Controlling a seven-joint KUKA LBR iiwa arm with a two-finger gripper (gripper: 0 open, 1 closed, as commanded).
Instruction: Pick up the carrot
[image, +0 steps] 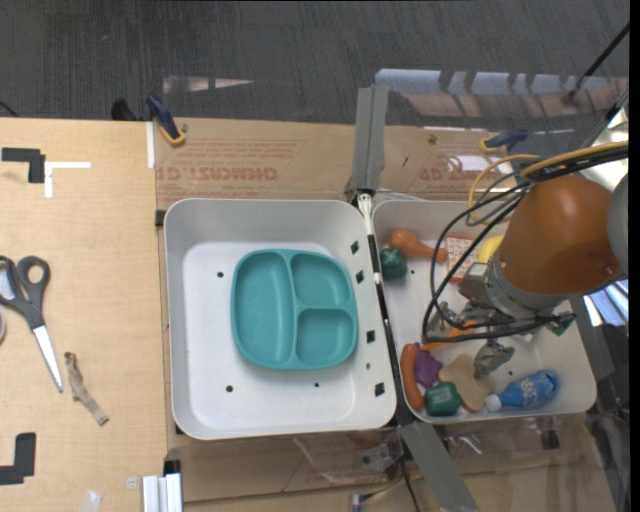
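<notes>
A: We log the arm (555, 245) reaching in from the right, its orange band over the right bin (570, 400). The gripper (492, 357) hangs low over the middle of that bin, amid black cables.

B: State of the tool? We can't tell; the wrist and cabling hide too much of it. We see nothing clearly clamped in it.

A: Agreed. The carrot (409, 374) we place against the right bin's left wall, toward the near corner, lying lengthwise along the wall. It sits apart from the gripper, to its left.

B: Neighbours: a purple item (428, 367) just beside the carrot, a green piece (442, 399) just below that, a tan flat piece (463, 378) between them and the gripper, a blue bottle (523, 390) lying near the front wall.

A: At the far left corner we note an orange-tan item (412, 241) and a dark green one (391, 263).

B: Left bin (190, 330) holds a teal divided plate (295, 310). Scissors (30, 305) lie on the bench, well to the left.
</notes>
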